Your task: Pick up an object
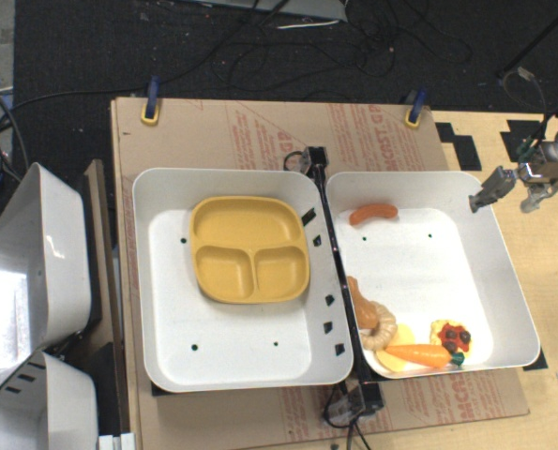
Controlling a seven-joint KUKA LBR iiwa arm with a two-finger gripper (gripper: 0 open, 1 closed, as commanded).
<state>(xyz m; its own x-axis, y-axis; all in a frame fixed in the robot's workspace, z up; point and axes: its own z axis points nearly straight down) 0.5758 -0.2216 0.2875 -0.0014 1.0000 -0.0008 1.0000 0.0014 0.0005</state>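
The tool (509,189) sits at the far right edge of the view, just past the top right corner of the right white plastic bin (490,279). It's grey and metallic looking, with one dark finger (490,193) pointing down-left toward the bin's rim. Whether it's wide or narrow, can't tell from this angle, the parts are too small and bunched up. Nothing shows between its fingers.

Both shallow bins have smooth glossy walls and rounded corners, and they rest side by side on a brown cardboard-covered surface (232,134) with red printed lettering. Two yellow clamps (150,112) pin its back edge.

The left white bin (161,345) holds a mustard-yellow plastic divided plate (250,248), roughly square with rounded corners and three compartments, matte looking.

In the right bin, a small orange-red sausage-shaped toy (373,214) lies near the back wall, slightly curved and smooth. Down at the front left corner there's a cluster: a lumpy tan and orange toy shrimp-like piece (370,315) against the left wall, a smooth tapered orange toy carrot (417,353) lying flat, and a small yellow piece with red and dark spots (450,334) just beside the carrot's tip. All of these are well apart from the tool.
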